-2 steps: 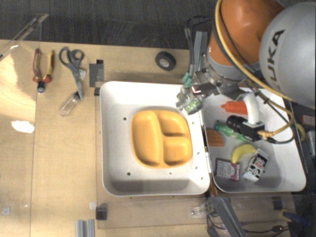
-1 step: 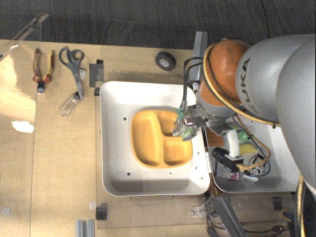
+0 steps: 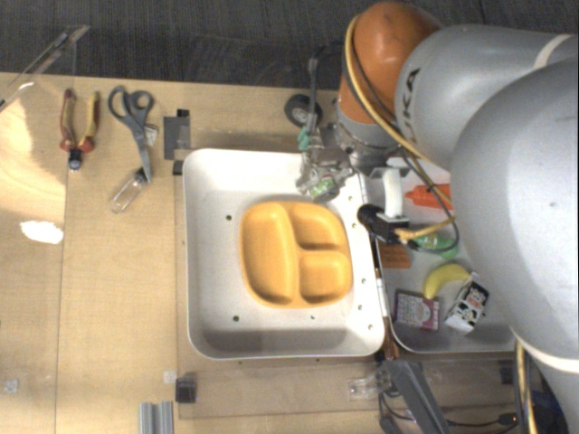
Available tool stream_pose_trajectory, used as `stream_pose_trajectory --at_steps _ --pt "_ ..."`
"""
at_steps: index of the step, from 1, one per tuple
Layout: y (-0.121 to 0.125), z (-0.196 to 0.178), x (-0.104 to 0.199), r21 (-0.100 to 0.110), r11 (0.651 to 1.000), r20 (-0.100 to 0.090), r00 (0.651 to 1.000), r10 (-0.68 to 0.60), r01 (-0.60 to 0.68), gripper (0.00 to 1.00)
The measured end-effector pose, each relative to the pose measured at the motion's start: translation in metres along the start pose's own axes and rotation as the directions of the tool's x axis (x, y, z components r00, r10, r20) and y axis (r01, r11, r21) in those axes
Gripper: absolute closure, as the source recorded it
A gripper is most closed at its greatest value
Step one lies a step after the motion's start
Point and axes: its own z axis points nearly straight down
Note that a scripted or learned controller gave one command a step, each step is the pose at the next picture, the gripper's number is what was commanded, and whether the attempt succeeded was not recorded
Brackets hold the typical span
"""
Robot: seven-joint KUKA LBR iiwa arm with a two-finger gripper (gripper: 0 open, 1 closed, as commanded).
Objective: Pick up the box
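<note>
Two white bins (image 3: pixel 208 269) on wood bench (image 3: pixel 99 297), dark floor (image 3: pixel 181 16) behind; end effector (image 3: pixel 318 181) state unclear.

The wooden bench (image 3: pixel 109 315) carries two white bins: the left bin (image 3: pixel 208 269) at centre and the right bin (image 3: pixel 452 340) at 4 o'clock. Scissors (image 3: pixel 136 134) and red-handled pliers (image 3: pixel 77 129) lie at 10 o'clock.

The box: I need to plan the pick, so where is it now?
In the camera view the box lies in the right bin, near its front edge, just right of the banana and a small purple packet.
</note>
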Motion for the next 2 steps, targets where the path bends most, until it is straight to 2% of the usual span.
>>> stream_pose_trajectory --at_steps 1,2 --pt "-0.044 0.073 0.021 -0.002 0.974 0.0 0.974 0.225 -0.225 1.0" --pt "-0.033 0.015 -0.017 0.0 0.903 0.0 0.903 0.43 -0.43 1.0"
